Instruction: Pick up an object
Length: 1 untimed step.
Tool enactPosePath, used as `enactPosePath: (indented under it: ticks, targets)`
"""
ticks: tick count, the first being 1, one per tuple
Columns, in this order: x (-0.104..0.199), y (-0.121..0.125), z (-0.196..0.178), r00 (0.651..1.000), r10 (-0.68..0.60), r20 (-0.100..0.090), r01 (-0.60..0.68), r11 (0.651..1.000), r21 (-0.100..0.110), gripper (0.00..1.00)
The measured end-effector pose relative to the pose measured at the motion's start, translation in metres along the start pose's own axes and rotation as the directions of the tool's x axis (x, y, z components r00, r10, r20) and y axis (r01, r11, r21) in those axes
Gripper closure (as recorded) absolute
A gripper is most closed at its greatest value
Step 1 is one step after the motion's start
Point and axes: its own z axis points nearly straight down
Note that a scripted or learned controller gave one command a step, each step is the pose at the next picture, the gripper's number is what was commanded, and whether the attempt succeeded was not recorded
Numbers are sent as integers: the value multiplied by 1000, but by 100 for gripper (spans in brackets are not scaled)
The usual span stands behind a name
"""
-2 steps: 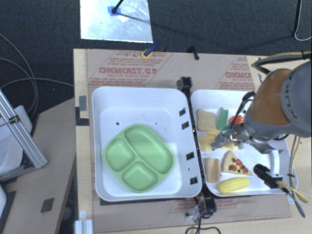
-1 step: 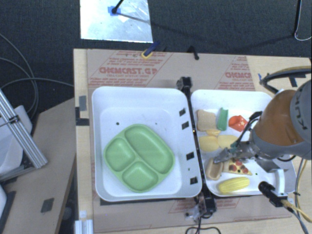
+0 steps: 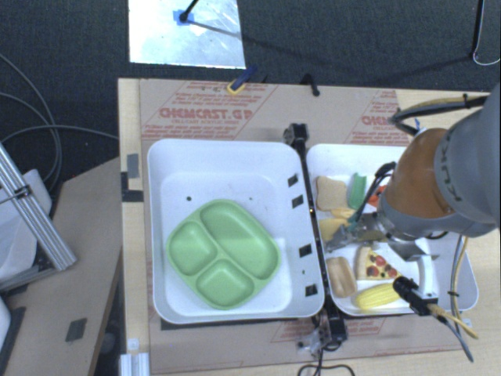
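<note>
Arm (image 3: pixel 438 182) is reaching in from the right and hanging over the right bin (image 3: pixel 470 288), its grey body and orange band covering much of that bin's middle

Left bin (image 3: pixel 227 163) is holding a green divided plate (image 3: pixel 223 251) with three compartments, lying flat and apart from the walls

Right bin is carrying the toy food: a tan bread slice (image 3: pixel 331 193) at the upper left, a green piece (image 3: pixel 358 188) just beside it, a yellow wedge (image 3: pixel 332 227) below, a brown bread roll (image 3: pixel 340 276) near the lower left, a pizza slice (image 3: pixel 378 265) beside it, and a corn cob (image 3: pixel 377 294) along the bottom wall

Gripper (image 3: pixel 350 233) is sitting low among these, between the yellow wedge and the pizza slice; whether the claw is open or closed cannot be told, and nothing is seen between it

Judgement on the step: the pick is being lined up in a crowded patch, pieces touching or nearly so. Doing it well is likely calling for a straight descent over one item, jaws astride its narrow side, and a slow lift so neighbours are not being dragged. The roll or the corn cob looks the easier target, each having free edges; the flat pizza slice looks harder to get under

Writing: red print on the cardboard (image 3: pixel 207 108) under the bins is reading roughly "CHEMCAST GP", seen upside down; the same print recurs at the upper right, partly cut off
</note>
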Motion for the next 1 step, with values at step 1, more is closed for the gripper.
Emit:
enactPosePath:
  ticks: [1]
  targets:
    - [-6,-32,0,1000,8,-1,-8,1000,5,0]
